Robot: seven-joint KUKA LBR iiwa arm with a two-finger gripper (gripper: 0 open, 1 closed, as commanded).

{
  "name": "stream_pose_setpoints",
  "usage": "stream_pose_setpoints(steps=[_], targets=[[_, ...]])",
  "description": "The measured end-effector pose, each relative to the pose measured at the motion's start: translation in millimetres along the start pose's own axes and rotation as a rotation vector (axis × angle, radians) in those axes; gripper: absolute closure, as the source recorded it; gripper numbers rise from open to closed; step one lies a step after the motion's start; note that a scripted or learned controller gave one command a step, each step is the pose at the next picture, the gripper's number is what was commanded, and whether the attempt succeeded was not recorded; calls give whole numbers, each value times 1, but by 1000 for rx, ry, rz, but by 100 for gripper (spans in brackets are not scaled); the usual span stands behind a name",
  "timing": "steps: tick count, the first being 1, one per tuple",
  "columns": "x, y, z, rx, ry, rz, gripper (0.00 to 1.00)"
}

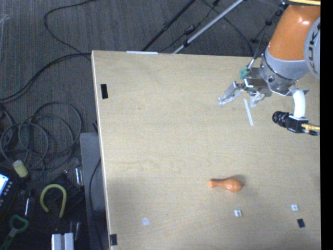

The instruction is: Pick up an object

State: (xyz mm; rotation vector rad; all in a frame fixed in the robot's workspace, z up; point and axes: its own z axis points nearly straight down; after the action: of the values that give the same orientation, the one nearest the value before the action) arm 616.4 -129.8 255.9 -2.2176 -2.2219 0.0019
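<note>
- Pale wooden board (156, 139) is being shown as the working surface, smooth and matte, with faint grain and a slanted outline; dark ribbed carpet (47, 30) is lying around it.
- Nearest the viewer, small markers (238, 213) are being seen on the board's lower part: two pale squares and one dark one, set well apart from each other.
- On the floor at lower left, a green curved hook (53, 196) and coiled black cables (41, 134) are being shown among assorted clutter.
- Just above the markers, the orange object (227, 184) is being shown lying flat on the board, in its lower right part. It is pear-like or gourd-like: a rounded bulb at the right end, narrowing to a slim neck at the left. Its surface is being rendered smooth and evenly orange, with a soft shadow beneath.
- Its long axis is running nearly left to right across the view, the narrow end pointing left.
- Farther back, the gripper (240, 99) is being held above the board, well apart from the orange object. Its pale, thin fingers (227, 96) are being shown spread wide, with nothing between them.
- Behind it, the arm's grey wrist and glossy orange band (291, 33) are being seen at upper right, with a black fitting (286, 120) beside.
- At the far edge, light metal rods (218, 14) are crossing the carpet diagonally.
</note>
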Motion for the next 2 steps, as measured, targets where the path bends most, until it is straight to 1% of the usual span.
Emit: stream_pose_setpoints(steps=[1,2], targets=[[-57,2,21,0,-3,-91,0],[-67,48,94,-1,-4,-144,0]])
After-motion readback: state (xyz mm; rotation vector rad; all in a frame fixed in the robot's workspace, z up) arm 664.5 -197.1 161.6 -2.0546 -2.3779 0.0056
